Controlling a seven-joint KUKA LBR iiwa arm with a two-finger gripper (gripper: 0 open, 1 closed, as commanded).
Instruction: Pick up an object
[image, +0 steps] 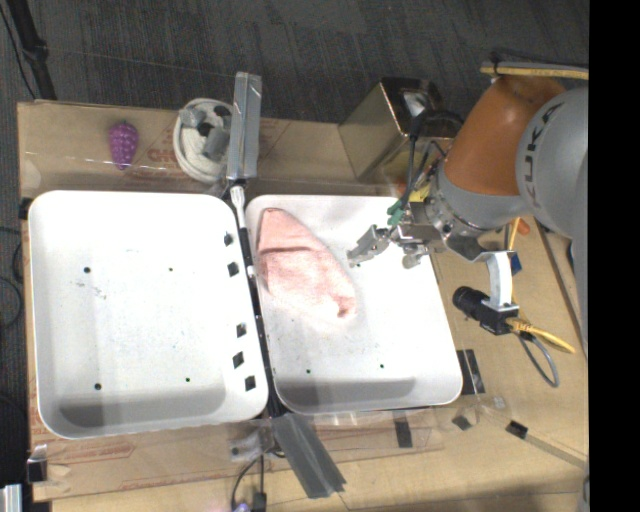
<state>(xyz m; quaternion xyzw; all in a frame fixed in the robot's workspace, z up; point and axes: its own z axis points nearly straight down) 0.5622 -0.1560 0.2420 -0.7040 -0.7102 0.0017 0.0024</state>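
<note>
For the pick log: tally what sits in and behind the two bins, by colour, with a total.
Pink: 1, the cloth in the right bin.
Purple: 1, the grape-like toy behind the left bin.
White: 1, the coiled roll beside it.
Total: 3

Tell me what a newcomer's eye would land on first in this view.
First, the crumpled pink cloth lying in the right-hand white bin, near its left wall. Next, the grey arm with the orange band reaching in from the right, its pincer hanging over that bin just right of the cloth. A small purple grape-like bunch sits on the bench beyond the left bin.
</note>
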